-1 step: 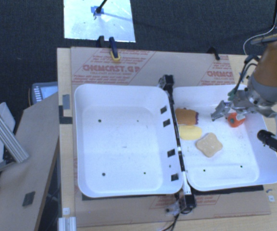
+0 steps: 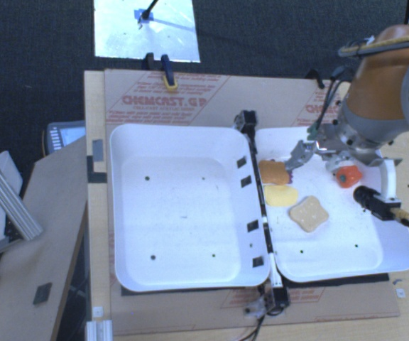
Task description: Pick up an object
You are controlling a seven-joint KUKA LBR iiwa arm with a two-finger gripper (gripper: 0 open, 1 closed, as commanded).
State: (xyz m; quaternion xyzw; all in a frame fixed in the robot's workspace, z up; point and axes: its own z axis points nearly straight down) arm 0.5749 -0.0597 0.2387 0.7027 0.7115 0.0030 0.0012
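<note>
The right bin (image 2: 375,258) holds several small objects. An orange-brown piece (image 2: 274,170) lies near its left wall, with a flat yellow piece (image 2: 281,195) just in front of it. A tan toast-shaped piece (image 2: 309,214) sits nearer the middle, and a red-orange object (image 2: 346,176) lies under the arm's wrist. My gripper (image 2: 300,155) hangs over the back of the right bin, just right of and above the orange-brown piece. Nothing is visibly held in it.
The left bin (image 2: 183,212) stands beside the right one, parted by a ridge with black clips (image 2: 251,183). The grey arm with its orange band (image 2: 385,69) covers the right bin's back right corner. A black fitting (image 2: 373,201) juts out near the right wall.
</note>
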